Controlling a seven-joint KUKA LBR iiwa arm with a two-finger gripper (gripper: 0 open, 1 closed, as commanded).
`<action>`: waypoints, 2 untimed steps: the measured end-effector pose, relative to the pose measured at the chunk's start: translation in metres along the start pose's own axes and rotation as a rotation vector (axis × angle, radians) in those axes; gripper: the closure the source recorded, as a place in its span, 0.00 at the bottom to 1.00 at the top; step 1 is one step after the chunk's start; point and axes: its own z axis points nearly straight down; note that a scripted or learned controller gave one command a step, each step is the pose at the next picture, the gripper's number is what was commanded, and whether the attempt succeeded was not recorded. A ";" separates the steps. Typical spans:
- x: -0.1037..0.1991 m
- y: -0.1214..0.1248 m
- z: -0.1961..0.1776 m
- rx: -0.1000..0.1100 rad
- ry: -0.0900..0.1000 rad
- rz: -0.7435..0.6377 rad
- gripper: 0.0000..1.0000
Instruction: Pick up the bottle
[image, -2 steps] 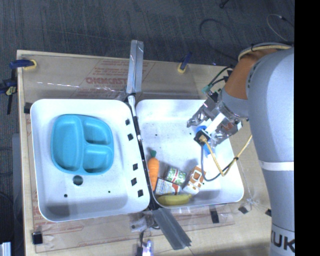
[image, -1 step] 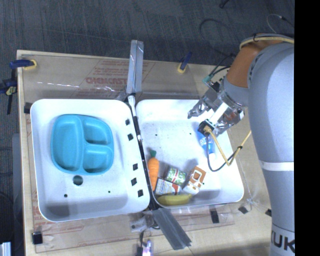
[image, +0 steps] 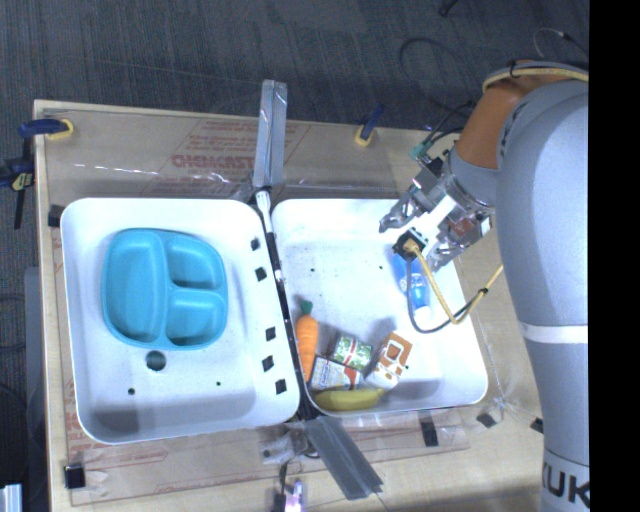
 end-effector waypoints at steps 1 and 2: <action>-0.002 -0.003 0.114 0.000 0.001 -0.024 0.00; -0.001 -0.004 0.105 0.003 -0.001 -0.029 1.00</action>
